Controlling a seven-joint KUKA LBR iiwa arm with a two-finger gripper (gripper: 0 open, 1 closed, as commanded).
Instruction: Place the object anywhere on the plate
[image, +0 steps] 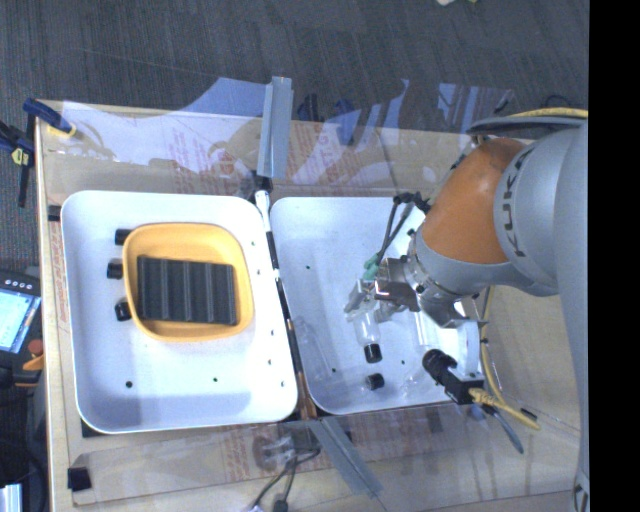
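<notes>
While the grey arm (520, 215) with its orange band reaches in from the right, you have the pale wooden counter (150, 160) beneath it carrying two shallow white bins side by side, their inner edges touching along a dark seam. The left bin (85, 380) is the one that matters to you: a yellow plate (185, 238) with rounded corners sits in its upper middle part, and the object (188, 290), a dark ridged rectangular block with parallel grooves running top to bottom, lies flat on that plate, inside its rim and towards its lower edge. Three small dark shapes (113, 269) show at the plate's left side; you cannot make out what they are. The right bin (310, 250) holds the end of the arm, with the hand (375, 335) low over the floor of that bin, near its middle and a little towards the bottom wall. From this slant you cannot tell whether the hand is open or closed, and nothing shows gripped in it. Two small dark pieces (374, 381) lie just under the hand, one above the other, and whether they belong to it is unclear. So the object and the hand are well apart: the block is on the plate in the left bin, and the hand is across the seam in the right bin, with the bins' shared walls between them.
</notes>
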